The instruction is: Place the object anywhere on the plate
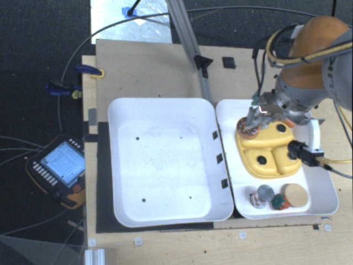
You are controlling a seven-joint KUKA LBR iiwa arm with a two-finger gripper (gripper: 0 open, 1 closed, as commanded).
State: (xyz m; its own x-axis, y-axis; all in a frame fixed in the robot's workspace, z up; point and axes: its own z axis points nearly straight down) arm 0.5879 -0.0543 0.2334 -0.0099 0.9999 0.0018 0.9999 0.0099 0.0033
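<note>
- While the arm (314, 54) reaches in over the right bin (331, 200), the pincer (255, 117) hangs low at the far left corner of the yellow plate (270, 150), right above a small brown, round object (248, 128).
- The object sits on the plate's far left corner, next to the bin's left wall; it looks like a doughnut, though it is too small to be sure.
- Whether the pincer is apart, together or clamped on the object, I cannot tell: its tips blur into the object from this angle.
- Near the bin's near edge lie three other small things: a grey piece (263, 192), a red and green one (279, 202) and a tan disc (296, 195).
- The left bin (127, 203) sits just beside the right one on the desk (149, 70).
- Step in hand, as I judge it: the placing itself, at or near release, since the object already rests over the plate.
- Next move calls for a clean letting-go if it is held, then a straight lift so the object does not roll off the plate's rim.
</note>
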